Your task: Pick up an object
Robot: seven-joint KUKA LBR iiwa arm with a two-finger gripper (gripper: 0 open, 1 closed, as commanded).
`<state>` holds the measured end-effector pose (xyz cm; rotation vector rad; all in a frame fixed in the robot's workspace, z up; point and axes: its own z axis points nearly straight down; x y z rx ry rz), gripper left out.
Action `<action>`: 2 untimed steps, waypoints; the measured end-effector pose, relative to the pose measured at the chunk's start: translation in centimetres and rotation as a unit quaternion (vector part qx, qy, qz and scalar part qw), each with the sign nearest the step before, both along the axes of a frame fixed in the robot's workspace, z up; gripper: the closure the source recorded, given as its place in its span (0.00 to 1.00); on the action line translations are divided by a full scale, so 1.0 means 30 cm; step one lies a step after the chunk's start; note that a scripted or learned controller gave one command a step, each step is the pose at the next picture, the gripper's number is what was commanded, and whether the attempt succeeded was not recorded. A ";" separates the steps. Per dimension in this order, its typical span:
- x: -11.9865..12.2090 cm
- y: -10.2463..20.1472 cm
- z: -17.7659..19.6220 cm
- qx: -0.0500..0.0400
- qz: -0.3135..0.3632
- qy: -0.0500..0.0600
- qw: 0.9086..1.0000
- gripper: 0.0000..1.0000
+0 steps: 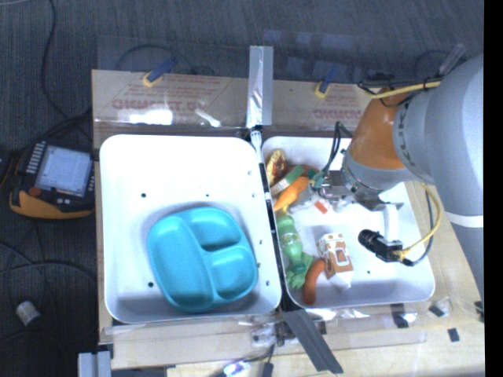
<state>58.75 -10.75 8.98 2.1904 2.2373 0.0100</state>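
The right bin [409, 285] holds several small items along its left side. An orange carrot-like piece [289, 194] lies near the top, with a brown and yellow item [275, 163] above it. A clear green bottle [288, 238] and a green piece [297, 271] lie lower, beside a brown sausage shape [312, 280]. A white and orange box [336, 256] sits in the middle. My gripper [332, 187] reaches down just right of the orange piece, above a small red bit [321, 207]. Whether it touches anything is unclear.
The left bin [126, 163] holds a blue divided plate [203, 256]. A black cylinder [376, 242] with a yellow cable hangs off the arm over the right bin. A handheld device [59, 175] lies on the floor at left.
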 end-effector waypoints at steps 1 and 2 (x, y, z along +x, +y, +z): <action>0.180 -0.023 -0.005 0.000 0.065 0.015 0.998 0.00; 0.188 -0.024 0.029 -0.003 0.063 0.009 0.998 1.00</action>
